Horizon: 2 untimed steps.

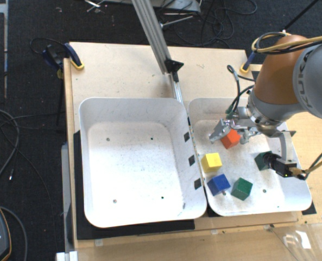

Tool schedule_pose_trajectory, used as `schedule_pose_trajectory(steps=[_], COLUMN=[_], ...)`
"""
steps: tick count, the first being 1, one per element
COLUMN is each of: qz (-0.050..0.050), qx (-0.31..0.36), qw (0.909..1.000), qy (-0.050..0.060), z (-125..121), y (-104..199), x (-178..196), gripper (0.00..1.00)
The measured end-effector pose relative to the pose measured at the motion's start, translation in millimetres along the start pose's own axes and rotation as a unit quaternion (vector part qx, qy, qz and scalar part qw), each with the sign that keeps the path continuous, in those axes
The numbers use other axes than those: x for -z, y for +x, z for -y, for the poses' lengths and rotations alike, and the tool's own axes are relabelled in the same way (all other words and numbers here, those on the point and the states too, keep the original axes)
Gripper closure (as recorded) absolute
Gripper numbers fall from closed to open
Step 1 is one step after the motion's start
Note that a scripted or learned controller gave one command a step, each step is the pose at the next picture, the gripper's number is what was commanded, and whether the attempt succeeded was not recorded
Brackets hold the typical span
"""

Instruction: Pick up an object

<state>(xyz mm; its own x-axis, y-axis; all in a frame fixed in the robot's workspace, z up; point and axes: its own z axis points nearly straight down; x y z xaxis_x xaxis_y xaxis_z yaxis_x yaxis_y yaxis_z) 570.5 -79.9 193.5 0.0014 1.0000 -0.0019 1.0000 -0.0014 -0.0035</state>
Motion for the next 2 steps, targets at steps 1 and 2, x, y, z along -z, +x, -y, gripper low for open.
schedule_pose_trajectory(steps=[1,2], qz=[0.004,0.004], qx=[0.002,0.001], qw=[0.9999,0.9999], qy=[-0.016,-0.016], z=[-47,-71], y=[-42,-48], x=[-70,-76], gripper=[0.0,0.0])
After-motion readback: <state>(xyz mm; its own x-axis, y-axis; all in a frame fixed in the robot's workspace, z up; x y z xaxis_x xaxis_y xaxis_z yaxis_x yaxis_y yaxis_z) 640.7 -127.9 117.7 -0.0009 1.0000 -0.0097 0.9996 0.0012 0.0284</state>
